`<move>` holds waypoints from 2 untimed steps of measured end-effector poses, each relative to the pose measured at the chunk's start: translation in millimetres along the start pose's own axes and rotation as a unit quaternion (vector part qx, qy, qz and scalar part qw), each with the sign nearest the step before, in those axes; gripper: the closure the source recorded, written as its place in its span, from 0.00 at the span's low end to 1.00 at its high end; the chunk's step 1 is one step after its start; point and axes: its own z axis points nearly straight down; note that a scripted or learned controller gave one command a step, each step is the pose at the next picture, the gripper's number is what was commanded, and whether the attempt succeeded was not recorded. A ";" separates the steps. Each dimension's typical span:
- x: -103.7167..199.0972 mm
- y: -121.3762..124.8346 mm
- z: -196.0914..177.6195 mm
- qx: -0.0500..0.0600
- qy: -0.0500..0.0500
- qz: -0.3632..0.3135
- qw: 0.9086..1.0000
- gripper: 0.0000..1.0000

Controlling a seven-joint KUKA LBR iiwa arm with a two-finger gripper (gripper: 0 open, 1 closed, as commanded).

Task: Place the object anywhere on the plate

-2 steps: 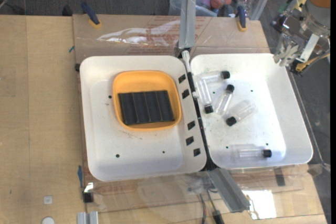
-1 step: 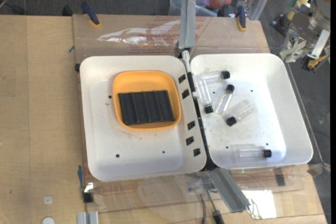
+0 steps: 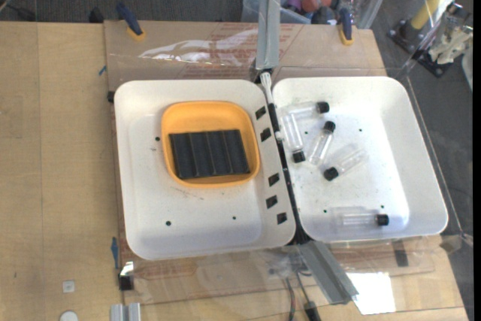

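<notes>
Two white bins sit side by side on a wooden worktop [image 3: 52, 162]. The left bin [image 3: 143, 225] holds an orange plate [image 3: 209, 113] with a dark ribbed block [image 3: 209, 152] on it. The right bin [image 3: 417, 184] holds several clear vials [image 3: 325, 140] with black caps, scattered near its left side. The jaws' state cannot be told. A good pick likely takes one isolated vial across its narrow width; the vial [image 3: 359, 219] lying alone at the near edge looks easiest.

Right bin [image 3: 421, 162] — scattered vials [image 3: 325, 140]; plate [image 3: 210, 143] unobstructed from above.
</notes>
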 end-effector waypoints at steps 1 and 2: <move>-0.4 1.6 -63.1 -0.001 0.000 -0.139 0.990 1.00; -8.3 5.5 -81.5 -0.001 0.000 -0.286 0.958 1.00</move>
